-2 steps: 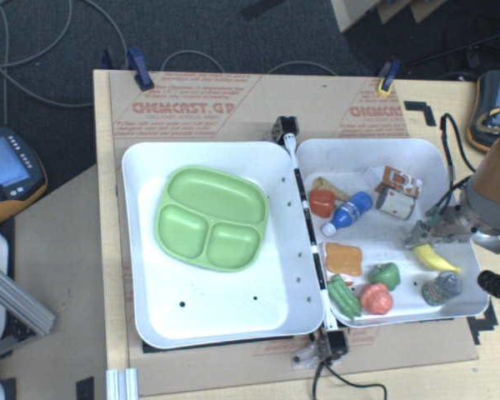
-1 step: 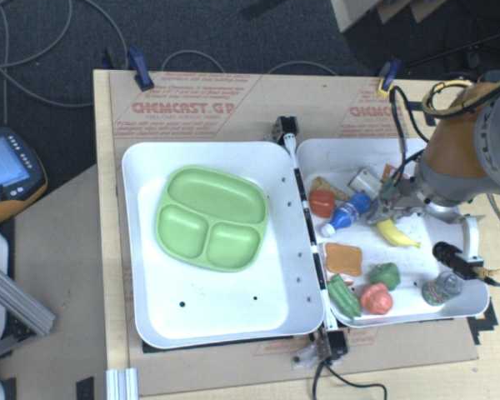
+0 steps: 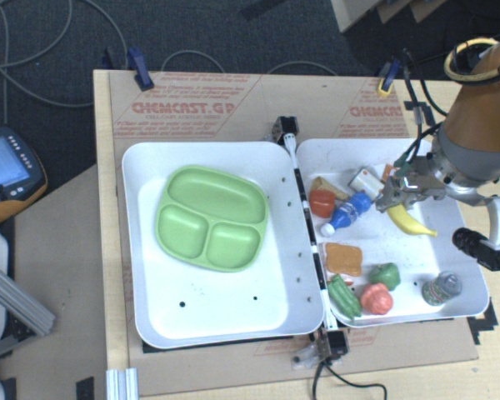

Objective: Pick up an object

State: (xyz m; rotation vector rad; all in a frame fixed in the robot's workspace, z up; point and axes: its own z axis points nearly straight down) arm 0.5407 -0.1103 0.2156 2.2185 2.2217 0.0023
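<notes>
Camera view | end effector grip unclear | banana beside | blue bottle near

Divided plate in left bin, banana in right bin

dark carpet, loose cables, cardboard-topped bench

Brown bench bearing two white bins.
</notes>
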